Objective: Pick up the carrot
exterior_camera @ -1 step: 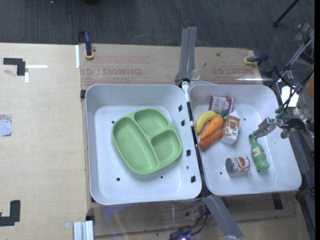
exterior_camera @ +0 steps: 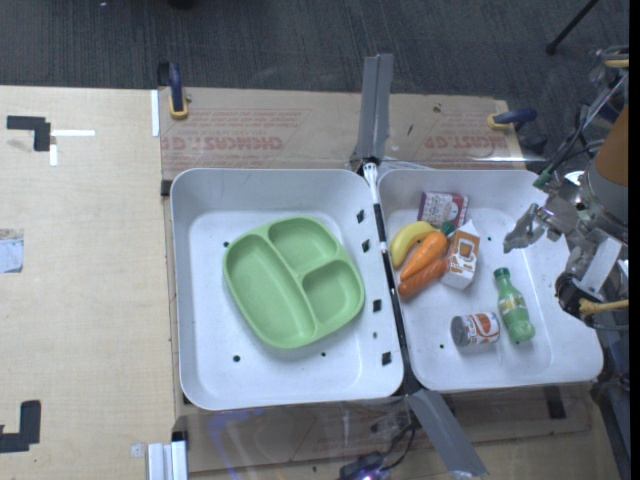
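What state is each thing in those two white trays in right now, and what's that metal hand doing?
carrot: lying flat, between banana and carton
banana: lying beside the carrot
small carton: lying flat
green bottle: on its side
can: on its side
green divided plate: right way up
hand: over the right bin's edge, holding nothing

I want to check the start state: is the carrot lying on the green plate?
No, the carrot lies in the right bin beside the banana, while the green plate sits in the left bin.

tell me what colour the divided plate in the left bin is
Light green; the divided plate shows plainly in the camera view.
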You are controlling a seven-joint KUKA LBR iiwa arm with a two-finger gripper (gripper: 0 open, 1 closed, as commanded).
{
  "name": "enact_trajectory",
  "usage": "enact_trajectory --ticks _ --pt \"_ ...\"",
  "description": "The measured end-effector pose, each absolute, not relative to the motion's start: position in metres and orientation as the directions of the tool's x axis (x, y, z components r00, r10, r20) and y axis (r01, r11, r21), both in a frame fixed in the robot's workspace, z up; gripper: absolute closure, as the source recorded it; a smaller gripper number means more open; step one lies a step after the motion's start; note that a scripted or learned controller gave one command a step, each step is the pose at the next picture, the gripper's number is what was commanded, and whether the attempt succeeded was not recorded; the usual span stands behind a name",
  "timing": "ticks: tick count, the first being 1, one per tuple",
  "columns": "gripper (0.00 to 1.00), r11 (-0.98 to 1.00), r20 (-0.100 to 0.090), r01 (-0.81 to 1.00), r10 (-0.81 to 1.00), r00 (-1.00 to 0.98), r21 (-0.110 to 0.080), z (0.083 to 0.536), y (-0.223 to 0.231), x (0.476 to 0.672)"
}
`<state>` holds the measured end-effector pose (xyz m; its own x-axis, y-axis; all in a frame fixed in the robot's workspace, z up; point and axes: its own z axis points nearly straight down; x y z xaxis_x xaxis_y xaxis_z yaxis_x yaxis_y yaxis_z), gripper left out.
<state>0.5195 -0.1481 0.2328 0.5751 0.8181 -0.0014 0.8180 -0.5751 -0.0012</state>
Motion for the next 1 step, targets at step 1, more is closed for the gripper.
enact_trajectory --ticks 1 --pt "0.00 -0.881 0.002 0.473 0.472 0.881 0.000 0.1255 -0.0979 0.5531"
